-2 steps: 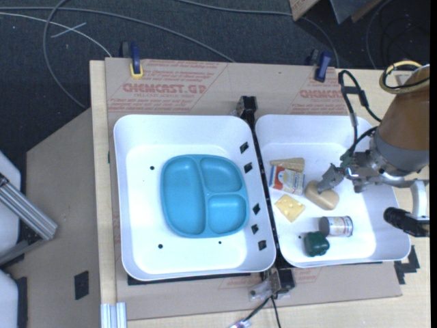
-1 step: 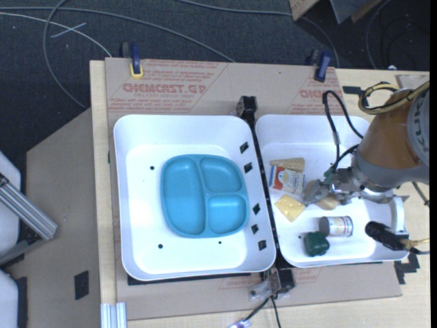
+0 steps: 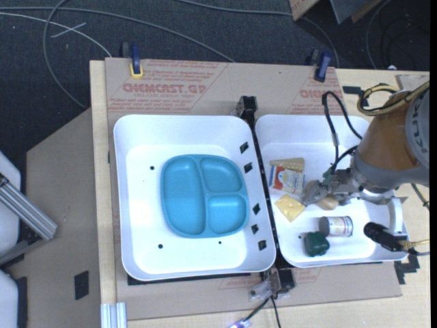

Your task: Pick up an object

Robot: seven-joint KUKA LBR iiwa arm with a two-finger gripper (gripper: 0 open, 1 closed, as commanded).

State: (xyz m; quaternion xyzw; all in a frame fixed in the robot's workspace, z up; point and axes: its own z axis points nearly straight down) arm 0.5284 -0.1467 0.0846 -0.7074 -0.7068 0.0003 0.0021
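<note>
While the gripper [image 3: 321, 191] was lowered into the right bin [image 3: 355, 255], its state could not be told; a yellow wedge [image 3: 290, 207] was seen just left-below, a small jar [image 3: 336, 225] just below.

Blue plate [image 3: 203, 195] — white bins [image 3: 130, 183] — dark-green block [image 3: 315, 243].
</note>
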